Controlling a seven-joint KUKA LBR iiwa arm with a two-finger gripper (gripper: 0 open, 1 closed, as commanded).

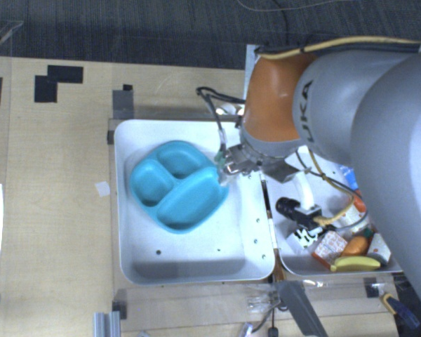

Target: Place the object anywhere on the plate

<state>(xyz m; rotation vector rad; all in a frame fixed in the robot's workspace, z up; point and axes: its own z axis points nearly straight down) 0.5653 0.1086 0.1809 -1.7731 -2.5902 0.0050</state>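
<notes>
The gripper (228,166) seems to touch the rim of the blue plate (175,184) to its left (wide or closed, I cannot tell), with bare white bin (196,258) floor below.

Plate (177,184): plain turquoise blue throughout.
Left bin (189,267) and right bin (289,251): white.
Near right corner of the right bin: yellow banana (356,263), orange item (356,245), red-and-white printed packet (329,246).
Arm (379,118): grey, with an orange band (274,97).
Bench (49,209): pale tan, with black blocks (56,81) towards its far left corner.
</notes>
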